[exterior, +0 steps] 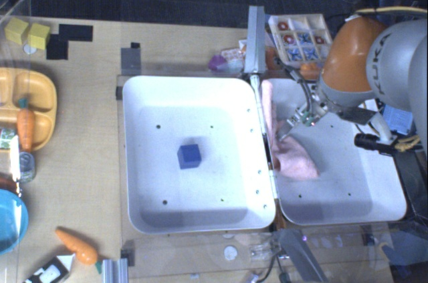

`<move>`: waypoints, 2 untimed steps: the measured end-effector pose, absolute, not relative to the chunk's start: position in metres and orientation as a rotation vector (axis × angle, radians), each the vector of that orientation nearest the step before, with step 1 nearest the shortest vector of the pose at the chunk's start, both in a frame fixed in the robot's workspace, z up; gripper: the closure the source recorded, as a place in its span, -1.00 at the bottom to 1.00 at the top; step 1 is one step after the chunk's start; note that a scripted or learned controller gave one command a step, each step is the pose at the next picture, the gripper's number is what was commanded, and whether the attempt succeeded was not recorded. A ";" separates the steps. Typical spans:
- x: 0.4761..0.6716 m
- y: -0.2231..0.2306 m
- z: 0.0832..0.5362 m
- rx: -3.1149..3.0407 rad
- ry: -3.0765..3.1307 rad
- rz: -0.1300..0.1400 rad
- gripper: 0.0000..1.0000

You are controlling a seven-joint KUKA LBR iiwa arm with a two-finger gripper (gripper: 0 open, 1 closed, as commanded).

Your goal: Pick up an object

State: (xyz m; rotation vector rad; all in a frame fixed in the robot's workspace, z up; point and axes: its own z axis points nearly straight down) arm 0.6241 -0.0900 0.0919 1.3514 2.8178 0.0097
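Gripper (289,128) touches pink cloth (293,161) in right bin (374,201); finger state unclear.

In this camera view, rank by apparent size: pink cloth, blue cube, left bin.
1. left bin
2. pink cloth, lying in the right bin
3. blue cube, sitting in the left bin

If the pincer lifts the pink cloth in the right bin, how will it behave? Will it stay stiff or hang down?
The pink cloth lies crumpled, with a strip running up along the right bin wall, so it is probably soft and would droop when lifted. It looks thin, so likely light. A pinch by the pincer may catch only one fold, leaving the rest trailing.
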 end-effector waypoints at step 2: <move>0.605 -0.087 0.106 1.277 2.842 0.019 1.00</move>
